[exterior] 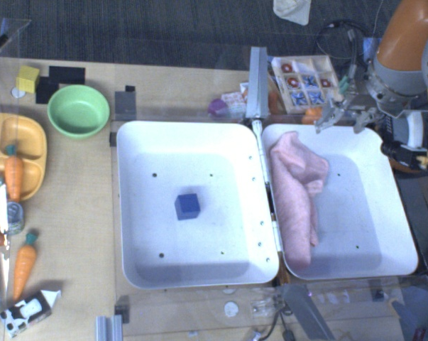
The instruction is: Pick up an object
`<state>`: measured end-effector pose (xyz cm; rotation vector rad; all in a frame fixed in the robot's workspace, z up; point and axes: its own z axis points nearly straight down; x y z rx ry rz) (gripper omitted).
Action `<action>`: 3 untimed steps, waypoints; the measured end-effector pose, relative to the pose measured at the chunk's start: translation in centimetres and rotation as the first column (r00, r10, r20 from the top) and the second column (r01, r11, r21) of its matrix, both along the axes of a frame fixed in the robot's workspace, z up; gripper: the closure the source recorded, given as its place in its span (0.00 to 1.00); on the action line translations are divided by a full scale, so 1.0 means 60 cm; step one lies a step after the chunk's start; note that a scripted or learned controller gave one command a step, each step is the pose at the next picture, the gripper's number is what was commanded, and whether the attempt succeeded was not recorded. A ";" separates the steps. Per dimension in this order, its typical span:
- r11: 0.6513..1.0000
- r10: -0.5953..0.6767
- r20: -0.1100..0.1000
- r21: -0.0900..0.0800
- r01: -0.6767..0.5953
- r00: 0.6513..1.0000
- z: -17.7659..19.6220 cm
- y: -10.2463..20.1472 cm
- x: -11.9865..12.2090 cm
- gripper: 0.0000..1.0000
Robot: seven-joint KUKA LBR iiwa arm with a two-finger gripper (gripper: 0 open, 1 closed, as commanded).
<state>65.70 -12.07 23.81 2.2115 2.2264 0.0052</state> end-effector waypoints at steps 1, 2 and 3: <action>0.988 0.157 0.000 -0.001 -0.157 0.988 -0.210 -0.003 -0.066 0.00; 0.978 0.207 0.011 -0.005 -0.207 0.978 -0.244 0.029 -0.076 0.00; 0.978 0.208 0.022 -0.006 -0.208 0.978 -0.221 0.032 -0.070 1.00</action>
